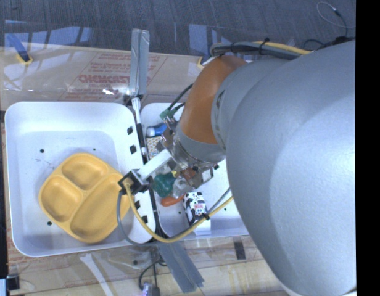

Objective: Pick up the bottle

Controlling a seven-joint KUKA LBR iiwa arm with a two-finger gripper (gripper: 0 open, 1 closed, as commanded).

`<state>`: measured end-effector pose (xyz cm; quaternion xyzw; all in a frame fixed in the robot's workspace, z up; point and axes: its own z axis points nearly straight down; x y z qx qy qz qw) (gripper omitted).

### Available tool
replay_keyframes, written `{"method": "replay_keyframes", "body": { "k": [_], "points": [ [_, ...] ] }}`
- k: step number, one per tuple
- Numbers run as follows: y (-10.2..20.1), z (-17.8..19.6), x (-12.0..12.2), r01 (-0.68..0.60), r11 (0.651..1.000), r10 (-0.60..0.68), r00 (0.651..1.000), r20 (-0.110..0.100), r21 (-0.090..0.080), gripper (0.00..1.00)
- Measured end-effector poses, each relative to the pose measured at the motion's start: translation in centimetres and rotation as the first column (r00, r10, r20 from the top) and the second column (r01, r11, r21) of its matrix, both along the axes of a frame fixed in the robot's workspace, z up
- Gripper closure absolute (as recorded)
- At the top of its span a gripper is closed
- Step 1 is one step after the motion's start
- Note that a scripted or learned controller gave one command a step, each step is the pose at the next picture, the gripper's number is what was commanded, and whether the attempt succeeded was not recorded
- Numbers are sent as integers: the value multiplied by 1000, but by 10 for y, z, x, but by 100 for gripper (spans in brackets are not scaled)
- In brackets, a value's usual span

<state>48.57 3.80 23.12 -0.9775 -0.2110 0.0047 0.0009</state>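
Note:
My gripper [175,172] hangs low over the left part of the right bin [222,222], under the orange wrist band, and the big grey arm covers most of that bin. A translucent teal-green thing [163,182] that may be the bottle lies right at the gripper, touching or just below it. The view does not show whether it sits between the gripper's parts. A small orange piece [172,199] lies just in front of it.
A yellow divided plate [85,195] lies in the left bin [29,128]. In the right bin are a blue-capped item [158,130] and a speckled item [154,145] at the back left, and a black-and-white item [195,206] at the front. The bins' shared wall [139,159] runs beside the gripper.

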Motion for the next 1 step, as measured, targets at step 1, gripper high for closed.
{"method": "replay_keyframes", "body": {
  "k": [1],
  "points": [
    [-19,-43,5,76,997,-76,997,-1,1,100]
  ]
}}
